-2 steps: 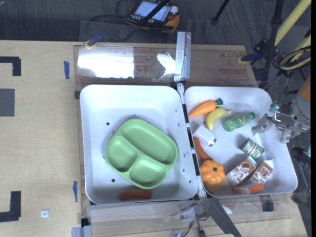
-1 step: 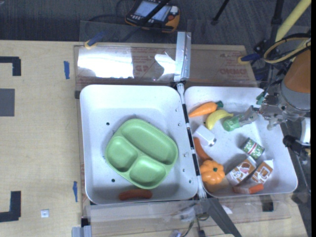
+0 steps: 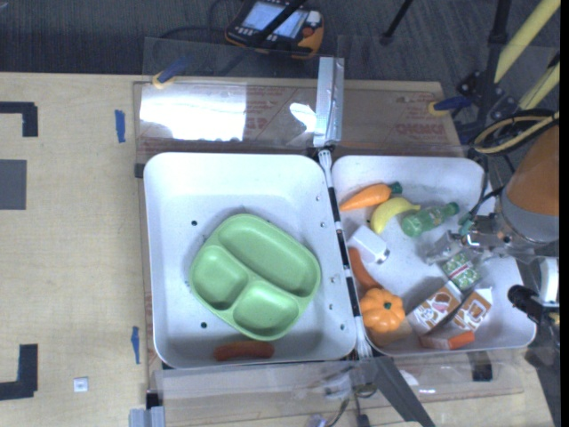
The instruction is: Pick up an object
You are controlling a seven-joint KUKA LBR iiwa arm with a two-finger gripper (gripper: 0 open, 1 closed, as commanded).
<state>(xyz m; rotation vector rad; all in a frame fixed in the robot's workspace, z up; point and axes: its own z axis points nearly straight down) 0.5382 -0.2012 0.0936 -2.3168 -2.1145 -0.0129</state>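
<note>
The right bin (image 3: 418,165) holds a carrot (image 3: 366,196), a yellow banana (image 3: 392,212), a green bottle (image 3: 427,219), a small white container (image 3: 370,245), an orange pumpkin (image 3: 382,310), a brown-and-white carton (image 3: 436,310), an orange carton (image 3: 475,310) and a green-and-white pack (image 3: 460,270). My gripper (image 3: 466,237) reaches in from the right, low over the bin's right side. It sits just above the green-and-white pack and right of the green bottle. The orange-banded wrist (image 3: 540,185) is behind it. Nothing is visibly lifted.
The left bin (image 3: 178,203) holds a green divided plate (image 3: 256,276) and a red sausage (image 3: 244,351) along its front wall. A metal divider (image 3: 327,105) stands behind the bins. A teach pendant (image 3: 271,23) lies on the floor beyond. Cables hang at the far right.
</note>
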